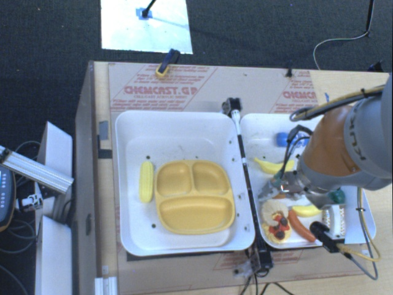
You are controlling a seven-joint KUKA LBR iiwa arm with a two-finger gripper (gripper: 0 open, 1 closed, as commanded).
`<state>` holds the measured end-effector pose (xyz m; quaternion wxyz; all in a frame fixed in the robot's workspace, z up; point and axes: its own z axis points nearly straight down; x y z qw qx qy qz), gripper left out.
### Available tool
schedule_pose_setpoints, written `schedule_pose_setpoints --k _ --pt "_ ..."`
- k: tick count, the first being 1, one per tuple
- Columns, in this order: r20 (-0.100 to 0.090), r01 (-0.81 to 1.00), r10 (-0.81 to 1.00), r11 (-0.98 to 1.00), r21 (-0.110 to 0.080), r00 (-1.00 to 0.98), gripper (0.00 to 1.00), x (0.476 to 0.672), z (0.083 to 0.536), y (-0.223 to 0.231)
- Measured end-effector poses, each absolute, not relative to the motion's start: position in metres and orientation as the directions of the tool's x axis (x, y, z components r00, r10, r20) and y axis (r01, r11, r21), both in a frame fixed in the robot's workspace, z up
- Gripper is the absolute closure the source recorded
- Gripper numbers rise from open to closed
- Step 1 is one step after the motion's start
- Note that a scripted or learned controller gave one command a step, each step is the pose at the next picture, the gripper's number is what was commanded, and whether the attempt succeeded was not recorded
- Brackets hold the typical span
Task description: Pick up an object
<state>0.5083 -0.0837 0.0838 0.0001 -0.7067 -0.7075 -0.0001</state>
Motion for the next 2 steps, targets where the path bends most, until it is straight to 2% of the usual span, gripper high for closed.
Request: schedule_pose_setpoints --k 1,2 --pt "0.0 1.0 1.0 0.0 0.002 0.0 0.0 0.53 0.086 -0.102" --pt "0.0 1.0 1.0 0.002 0.005 -0.002 1.0 0.531 0.098 -0.102"
